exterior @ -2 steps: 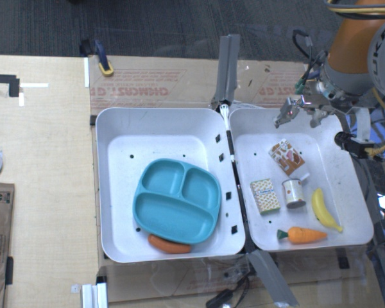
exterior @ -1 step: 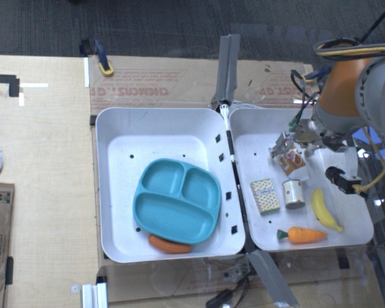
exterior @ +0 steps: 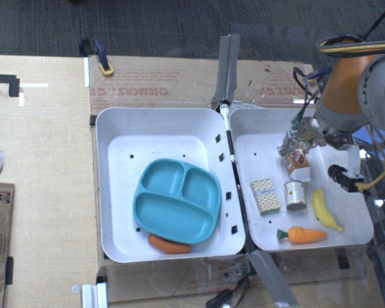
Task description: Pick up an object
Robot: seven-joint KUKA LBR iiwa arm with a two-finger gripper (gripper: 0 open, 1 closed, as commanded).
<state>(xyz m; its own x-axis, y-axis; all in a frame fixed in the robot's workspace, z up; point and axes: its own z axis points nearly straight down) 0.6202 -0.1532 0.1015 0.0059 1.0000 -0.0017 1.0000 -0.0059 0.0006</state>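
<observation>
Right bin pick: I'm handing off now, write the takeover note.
Gripper: low in the right bin, at a small brown-and-white carton; grasp unconfirmed.
Same bin: patterned box, metal can, banana, carrot.
Left bin: teal divided plate, an orange item at its front edge.
Done: approach. Left: confirm grip, lift.

Grey arm with orange band (exterior: 346, 85) in from the right — gripper (exterior: 296, 147) low, pointing down-left.

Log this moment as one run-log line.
gripper: over small brown carton, right bin | grasp: unconfirmed | nearby: can, banana, carrot
</observation>
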